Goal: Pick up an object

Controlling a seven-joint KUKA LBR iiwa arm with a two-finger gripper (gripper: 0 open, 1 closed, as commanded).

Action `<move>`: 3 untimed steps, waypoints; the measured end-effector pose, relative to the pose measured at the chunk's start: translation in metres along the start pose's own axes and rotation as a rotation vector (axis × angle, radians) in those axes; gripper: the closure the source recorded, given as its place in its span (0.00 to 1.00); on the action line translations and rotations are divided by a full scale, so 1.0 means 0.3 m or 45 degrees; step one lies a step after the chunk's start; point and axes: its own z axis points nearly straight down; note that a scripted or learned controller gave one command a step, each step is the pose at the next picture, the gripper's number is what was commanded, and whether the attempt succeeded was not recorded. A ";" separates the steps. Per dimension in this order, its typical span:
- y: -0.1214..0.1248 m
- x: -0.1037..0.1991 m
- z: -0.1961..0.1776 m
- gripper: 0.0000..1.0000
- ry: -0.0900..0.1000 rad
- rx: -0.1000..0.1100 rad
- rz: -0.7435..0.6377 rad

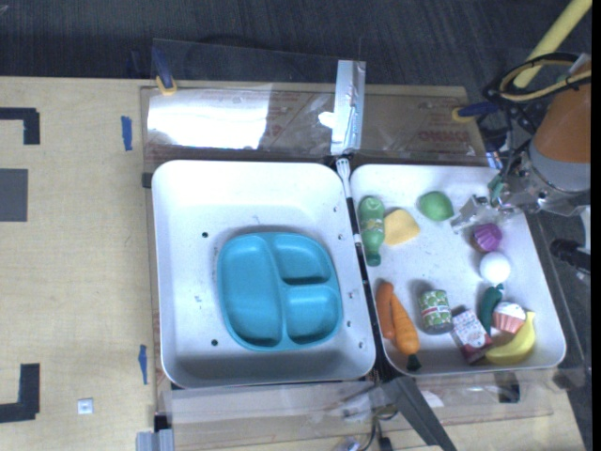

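Hand (490, 203) at right bin (451, 261) upper right corner, just above purple onion (486, 238), likely lining up for grasp. Finger opening: cannot tell; nothing seen held. Blue tray (279, 287) in left bin (188, 205).

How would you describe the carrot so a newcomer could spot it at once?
Look at the right bin, the one that holds the toy food, and go to its near left corner beside the divider. The carrot lies there lengthwise, just left of a small can. It is the only long orange piece, tapering to a point.
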 end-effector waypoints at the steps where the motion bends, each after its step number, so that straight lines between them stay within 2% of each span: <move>1: -0.015 -0.001 -0.047 0.00 -0.002 -0.007 0.177; 2: -0.030 0.032 0.089 0.00 0.007 -0.013 0.105; 3: -0.031 0.014 0.046 1.00 -0.006 -0.020 0.111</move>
